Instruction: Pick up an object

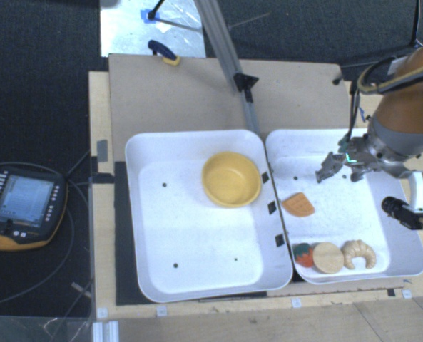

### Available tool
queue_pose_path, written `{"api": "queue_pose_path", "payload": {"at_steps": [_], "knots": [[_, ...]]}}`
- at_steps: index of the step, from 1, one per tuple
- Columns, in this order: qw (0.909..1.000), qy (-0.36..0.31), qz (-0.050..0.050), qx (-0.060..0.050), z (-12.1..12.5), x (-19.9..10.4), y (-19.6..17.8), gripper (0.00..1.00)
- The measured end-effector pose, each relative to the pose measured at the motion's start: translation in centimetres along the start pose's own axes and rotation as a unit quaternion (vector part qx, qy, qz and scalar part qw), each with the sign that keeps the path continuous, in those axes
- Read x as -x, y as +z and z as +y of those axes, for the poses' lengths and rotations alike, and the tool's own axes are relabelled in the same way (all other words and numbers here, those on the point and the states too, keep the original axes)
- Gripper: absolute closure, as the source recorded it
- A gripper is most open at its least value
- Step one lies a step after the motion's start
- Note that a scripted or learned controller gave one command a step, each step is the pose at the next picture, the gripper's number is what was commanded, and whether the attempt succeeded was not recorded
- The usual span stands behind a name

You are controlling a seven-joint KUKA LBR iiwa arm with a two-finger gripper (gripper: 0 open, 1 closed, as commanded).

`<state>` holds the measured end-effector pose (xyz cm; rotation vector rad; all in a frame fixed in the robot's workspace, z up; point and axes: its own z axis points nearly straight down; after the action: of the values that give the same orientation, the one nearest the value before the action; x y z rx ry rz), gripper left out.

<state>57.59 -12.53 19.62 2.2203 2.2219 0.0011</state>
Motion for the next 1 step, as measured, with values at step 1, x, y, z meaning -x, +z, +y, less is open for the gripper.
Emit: {"api": "queue_pose_path", "payload": {"at_steps": [1], "knots": [[1.0, 0.0, 0.0, 0.0, 0.0, 0.0, 0.0, 0.0]]}}
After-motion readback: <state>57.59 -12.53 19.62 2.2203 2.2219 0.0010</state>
